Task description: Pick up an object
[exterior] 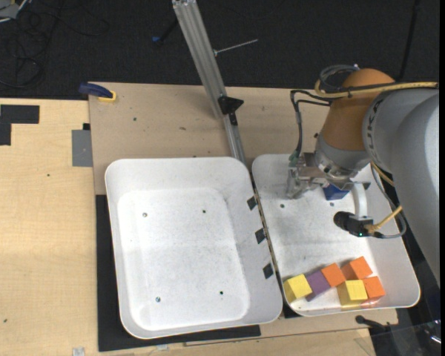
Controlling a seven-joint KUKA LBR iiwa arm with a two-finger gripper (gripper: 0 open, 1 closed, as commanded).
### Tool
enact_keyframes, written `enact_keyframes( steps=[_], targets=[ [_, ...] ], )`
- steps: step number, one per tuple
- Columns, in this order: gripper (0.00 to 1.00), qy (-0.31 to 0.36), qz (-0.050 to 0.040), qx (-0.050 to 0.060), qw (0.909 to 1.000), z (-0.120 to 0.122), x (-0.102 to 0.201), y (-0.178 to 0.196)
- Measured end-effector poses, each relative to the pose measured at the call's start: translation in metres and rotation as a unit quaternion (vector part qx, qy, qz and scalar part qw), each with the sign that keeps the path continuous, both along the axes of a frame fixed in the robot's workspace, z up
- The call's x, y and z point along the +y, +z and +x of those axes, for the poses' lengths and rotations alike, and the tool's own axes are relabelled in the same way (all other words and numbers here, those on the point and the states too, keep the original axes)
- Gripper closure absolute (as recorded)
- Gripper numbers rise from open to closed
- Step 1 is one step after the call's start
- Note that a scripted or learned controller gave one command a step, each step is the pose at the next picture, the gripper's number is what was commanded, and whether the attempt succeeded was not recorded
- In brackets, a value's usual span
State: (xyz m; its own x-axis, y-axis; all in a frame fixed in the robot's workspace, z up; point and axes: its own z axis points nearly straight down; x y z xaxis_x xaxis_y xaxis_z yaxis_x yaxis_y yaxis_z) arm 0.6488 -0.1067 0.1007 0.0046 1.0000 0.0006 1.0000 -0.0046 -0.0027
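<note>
One blue block – mostly hidden behind the arm – right bin.

White bins; yellow, orange, purple blocks (one blue block)

left bin beside right bin | blocks in right bin's near corner | hand over its far end

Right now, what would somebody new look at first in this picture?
Probably the small bright cubes, yellow, orange and purple, huddled in the near corner of the shallow white right-hand bin. Next, the big grey arm with its orange band reaching over that bin's far end, close to a small blue block.
</note>
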Motion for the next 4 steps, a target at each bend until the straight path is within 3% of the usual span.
enact_keyframes(
  steps=[2,3,4],
  targets=[
    [1.0,0.0,-0.0006,-0.003,1.0,0.001,-0.002,0.121],
    [1.0,0.002,-0.0006,-0.003,1.0,0.001,-0.004,0.164],
    [1.0,0.004,0.0007,0.0,1.0,0.001,0.046,0.167]
  ],
)
